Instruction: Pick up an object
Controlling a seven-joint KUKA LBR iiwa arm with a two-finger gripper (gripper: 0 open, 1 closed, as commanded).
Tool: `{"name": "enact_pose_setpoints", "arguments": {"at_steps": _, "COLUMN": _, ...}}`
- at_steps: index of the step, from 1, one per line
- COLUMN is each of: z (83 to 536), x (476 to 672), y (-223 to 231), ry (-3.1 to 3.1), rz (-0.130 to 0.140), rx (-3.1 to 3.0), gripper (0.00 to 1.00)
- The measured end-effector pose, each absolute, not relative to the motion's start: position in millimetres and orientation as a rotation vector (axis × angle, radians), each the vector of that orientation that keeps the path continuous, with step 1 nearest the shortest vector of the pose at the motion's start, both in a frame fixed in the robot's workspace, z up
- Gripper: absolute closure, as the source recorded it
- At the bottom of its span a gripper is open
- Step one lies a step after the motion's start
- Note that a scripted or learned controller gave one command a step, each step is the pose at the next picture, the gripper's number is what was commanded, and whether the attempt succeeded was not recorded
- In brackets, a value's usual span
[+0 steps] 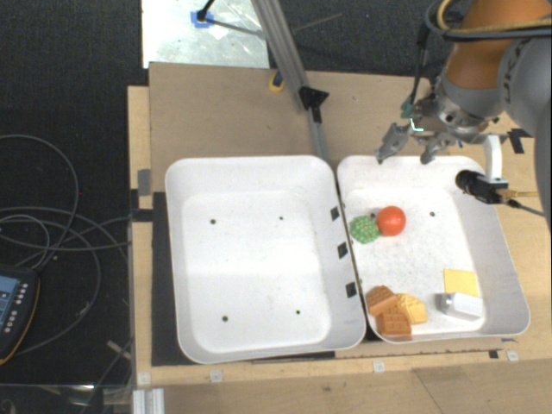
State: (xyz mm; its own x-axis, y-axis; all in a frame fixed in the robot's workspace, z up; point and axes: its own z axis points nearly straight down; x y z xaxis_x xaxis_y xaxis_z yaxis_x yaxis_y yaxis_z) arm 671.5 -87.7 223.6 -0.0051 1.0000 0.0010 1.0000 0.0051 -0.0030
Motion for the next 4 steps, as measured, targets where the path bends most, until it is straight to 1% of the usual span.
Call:
{"name": "enact_pose_setpoints", "arguments": {"at_steps": 1, "z": 226.7, "x": 672.3, "y": -88.0, "ry": -2.229, "rz": -0.001, "rx": -2.215, "gripper": 0.00}}
{"name": "enact_pose_setpoints", "arguments": {"at_steps": 2, "z": 164.5, "x": 675.0, "y": -86.6, "ry": -2.227, "rz": 0.004, "rx": -2.212, "gripper": 0.00}}
{"name": "enact_pose_setpoints", "arguments": {"at_steps": 3, "z": 103.2, "x": 673.5, "y": -80.2, "ry": -2.226, "rz": 0.004, "rx": -2.212, "gripper": 0.00}}
{"name": "enact_pose_setpoints", "arguments": {"at_steps": 4, "z": 91.0, "x": 674.3, "y": -79.6, "ry": -2.230, "rz": 0.000, "rx": -2.215, "gripper": 0.00}}
